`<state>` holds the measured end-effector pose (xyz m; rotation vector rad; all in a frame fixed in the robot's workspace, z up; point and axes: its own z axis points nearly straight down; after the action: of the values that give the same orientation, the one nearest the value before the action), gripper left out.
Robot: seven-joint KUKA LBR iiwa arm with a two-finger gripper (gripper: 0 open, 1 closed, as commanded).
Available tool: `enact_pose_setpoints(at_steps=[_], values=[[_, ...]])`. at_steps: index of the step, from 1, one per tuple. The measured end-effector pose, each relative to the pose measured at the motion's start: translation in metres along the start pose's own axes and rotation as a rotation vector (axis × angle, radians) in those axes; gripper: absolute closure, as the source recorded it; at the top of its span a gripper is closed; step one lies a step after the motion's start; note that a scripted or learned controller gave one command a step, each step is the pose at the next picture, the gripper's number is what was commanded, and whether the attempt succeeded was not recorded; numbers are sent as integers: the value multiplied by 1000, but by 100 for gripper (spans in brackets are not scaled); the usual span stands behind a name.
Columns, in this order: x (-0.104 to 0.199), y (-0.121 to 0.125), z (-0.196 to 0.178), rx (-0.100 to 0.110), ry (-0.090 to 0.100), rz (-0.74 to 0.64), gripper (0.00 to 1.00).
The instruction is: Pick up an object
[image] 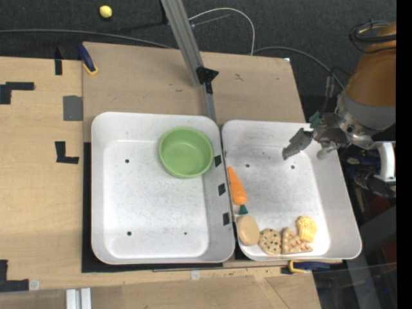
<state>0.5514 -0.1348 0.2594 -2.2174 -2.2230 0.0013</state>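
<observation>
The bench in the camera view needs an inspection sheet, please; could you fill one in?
Surface: wooden bench bearing left bin and right bin.
Job's things: carrot, potato-like piece, cookie, corn in right bin.
Clutter: green bowl in left bin.
Grippers: gripper above right bin, holding nothing.
Cables: white cable behind bench.
Surroundings: yellow ball on dark floor.

A robotics lab: a plywood bench (161, 89) with tape marks, two white bins (103, 172), loose cables (225, 15), and toy food (283, 237).
</observation>
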Motion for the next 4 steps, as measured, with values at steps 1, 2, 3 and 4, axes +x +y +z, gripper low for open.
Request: enact_pose_setpoints(at_steps=[1,2,3,4], values=[[0,0,0,0,0,0,0],[-3,-7,47,4,-1,2,0],[3,-4,92,5,0,1,0],[0,-7,134,1,-1,1,0]])
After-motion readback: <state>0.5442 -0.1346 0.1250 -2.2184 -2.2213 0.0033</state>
